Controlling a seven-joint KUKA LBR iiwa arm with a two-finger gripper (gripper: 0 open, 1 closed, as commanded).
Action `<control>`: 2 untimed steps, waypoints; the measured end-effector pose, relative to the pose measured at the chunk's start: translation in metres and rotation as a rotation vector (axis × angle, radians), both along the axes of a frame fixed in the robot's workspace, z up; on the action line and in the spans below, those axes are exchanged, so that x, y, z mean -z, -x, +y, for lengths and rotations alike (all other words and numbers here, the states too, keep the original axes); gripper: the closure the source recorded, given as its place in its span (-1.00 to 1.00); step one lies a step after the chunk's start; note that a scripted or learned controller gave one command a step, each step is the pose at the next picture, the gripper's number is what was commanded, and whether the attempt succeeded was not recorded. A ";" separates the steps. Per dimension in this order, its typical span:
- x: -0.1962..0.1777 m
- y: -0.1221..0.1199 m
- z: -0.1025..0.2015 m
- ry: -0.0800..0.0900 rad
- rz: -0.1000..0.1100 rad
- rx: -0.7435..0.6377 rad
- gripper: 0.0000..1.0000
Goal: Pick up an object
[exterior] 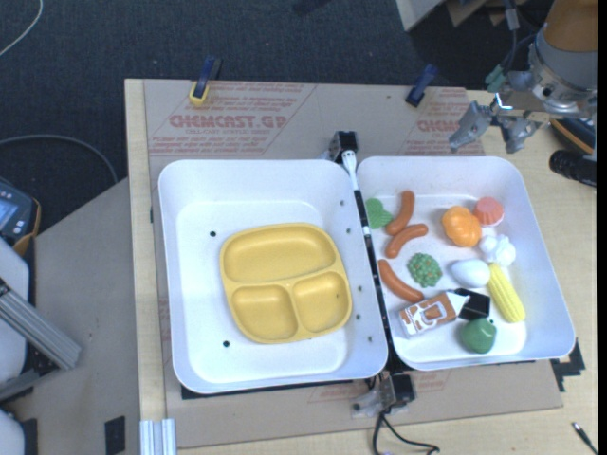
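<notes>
- Nearest you, at the front of the right bin [548,282], sit a green round toy [478,336] and a small carton [426,315], with a black block [473,303] between them and a little further back.
- Your gripper [495,129] hangs above the bench just beyond that bin's far rim, near its far right corner; you can see the two fingers spread apart, with nothing between them.
- Everything you might pick lies on your side of the jaws, down in the right bin.
- Closest to the jaws are a pink piece [489,210] and an orange toy [461,227] touching it, both just inside the far rim.
- Further from the jaws, toward the left, you see two sausages [405,227] side by side, a green piece [378,214] next to them, and a third sausage [397,281] nearer you.
- Between those and the right wall lie a broccoli [424,269], a white egg [469,273] and a corn cob [506,292].
- Well away from the jaws, the left bin [190,254] holds a yellow divided plate [285,281].
</notes>
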State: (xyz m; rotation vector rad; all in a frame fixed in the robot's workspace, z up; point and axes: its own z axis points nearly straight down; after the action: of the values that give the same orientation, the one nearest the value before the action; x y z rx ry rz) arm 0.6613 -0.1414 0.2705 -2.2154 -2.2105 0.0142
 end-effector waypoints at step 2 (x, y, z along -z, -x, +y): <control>0.045 0.009 0.002 0.001 -0.008 -0.002 -1.00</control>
State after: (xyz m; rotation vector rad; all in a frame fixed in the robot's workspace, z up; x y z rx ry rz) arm 0.6524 -0.1393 0.2251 -2.2172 -2.2175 0.0064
